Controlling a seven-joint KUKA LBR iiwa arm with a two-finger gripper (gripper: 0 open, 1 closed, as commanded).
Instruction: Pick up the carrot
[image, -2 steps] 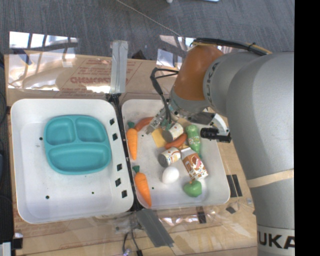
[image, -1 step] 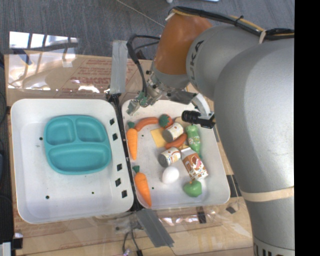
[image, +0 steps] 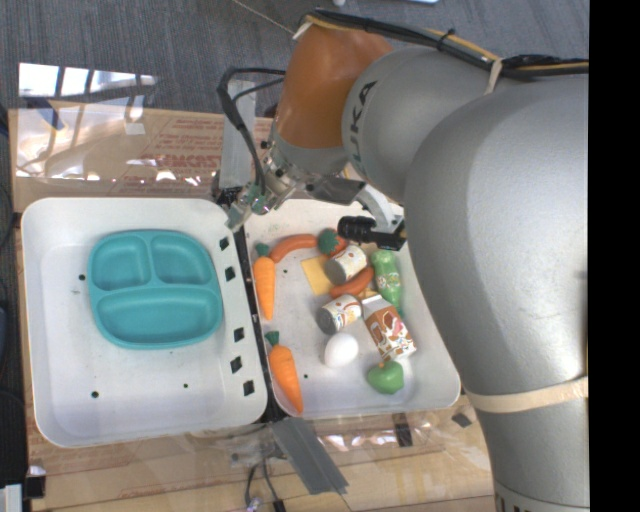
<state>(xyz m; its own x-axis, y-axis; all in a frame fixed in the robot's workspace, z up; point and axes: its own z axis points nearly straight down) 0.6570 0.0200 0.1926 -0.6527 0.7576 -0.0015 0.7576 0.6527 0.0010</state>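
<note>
Two carrots lie in the right bin (image: 440, 385) along its left wall. One carrot (image: 265, 286) lies lengthwise near the middle of the wall, green top toward the back. A second carrot (image: 285, 378) rests near the front left corner. My gripper (image: 247, 197) hangs over the back left corner of the right bin, just above the divide between the bins. It is a short way behind the nearer carrot and apart from it. Nothing shows in the gripper.
A teal divided plate (image: 152, 288) sits in the left bin (image: 60, 400). Crowded in the right bin are a curved orange sausage (image: 293, 245), two small cans (image: 346, 264) (image: 340, 314), a white egg (image: 341, 350), a cheese slice (image: 316, 273), a labelled bottle (image: 389, 335) and green vegetables (image: 386, 378).
</note>
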